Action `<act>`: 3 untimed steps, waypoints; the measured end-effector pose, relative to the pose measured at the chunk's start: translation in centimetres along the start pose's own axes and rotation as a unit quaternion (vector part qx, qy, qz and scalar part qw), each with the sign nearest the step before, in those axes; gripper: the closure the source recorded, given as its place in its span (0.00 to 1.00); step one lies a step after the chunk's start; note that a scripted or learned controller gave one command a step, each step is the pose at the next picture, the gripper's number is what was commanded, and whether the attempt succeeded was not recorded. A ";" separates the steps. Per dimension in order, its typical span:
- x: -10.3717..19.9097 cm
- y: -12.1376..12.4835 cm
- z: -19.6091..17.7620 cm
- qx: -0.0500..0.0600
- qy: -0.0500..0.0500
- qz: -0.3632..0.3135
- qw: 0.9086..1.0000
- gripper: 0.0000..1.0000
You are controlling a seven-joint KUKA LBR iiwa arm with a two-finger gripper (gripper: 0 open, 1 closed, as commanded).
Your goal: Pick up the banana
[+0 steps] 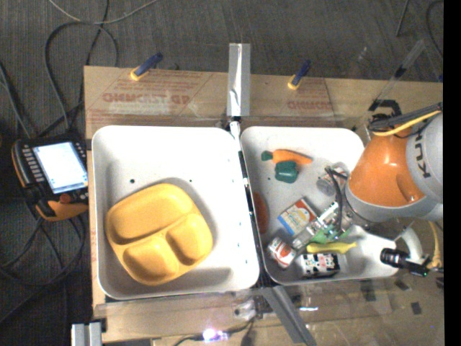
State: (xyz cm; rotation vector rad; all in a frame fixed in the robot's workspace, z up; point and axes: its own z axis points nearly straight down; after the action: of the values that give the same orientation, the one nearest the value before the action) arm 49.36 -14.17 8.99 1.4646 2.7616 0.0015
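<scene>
The banana (334,248) is a thin yellow strip near the front of the right bin (354,141), lying just above a black-and-white box (319,263). My gripper (328,225) hangs low over the bin, just above and slightly left of the banana. The orange wrist band (382,171) rises behind it on the right. The gripper's metal parts blend into the clutter, and nothing is seen lifted by it.
A carrot (292,156) and a green block (287,170) lie at the back of the right bin. A small carton (296,216), a red-and-white can (280,251) and a reddish object (261,211) crowd its left side. The left bin (108,164) holds a yellow divided tray (160,231).
</scene>
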 end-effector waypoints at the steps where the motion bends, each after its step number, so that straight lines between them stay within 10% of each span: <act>1: -4.9 4.2 0.2 0.003 0.003 0.322 0.947 0.00; 2: 0.6 1.0 -3.3 0.002 0.001 0.237 0.972 0.00; 3: 1.9 0.6 0.0 0.000 0.000 0.271 0.962 0.00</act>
State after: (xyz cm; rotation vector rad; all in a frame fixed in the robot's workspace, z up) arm 48.78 -12.26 8.97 2.1598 2.2609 0.0077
